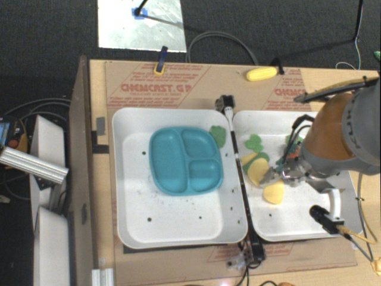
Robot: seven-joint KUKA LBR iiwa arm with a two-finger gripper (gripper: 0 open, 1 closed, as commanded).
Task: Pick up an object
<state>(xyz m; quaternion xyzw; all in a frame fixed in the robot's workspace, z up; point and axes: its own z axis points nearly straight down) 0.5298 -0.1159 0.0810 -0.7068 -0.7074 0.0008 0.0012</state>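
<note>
Arm (342, 136) reaches in from right, wrist bent low over right bin (297, 222), gripper (280, 174) beside yellow pieces (265, 180); claw state unclear.

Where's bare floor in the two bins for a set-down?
Left bin: bare strip below the blue divided tray, plus a margin on its left. Right bin: bare near bottom edge, below the yellow piece. Crowded: right bin's middle, yellow and green pieces by the claw.
</note>
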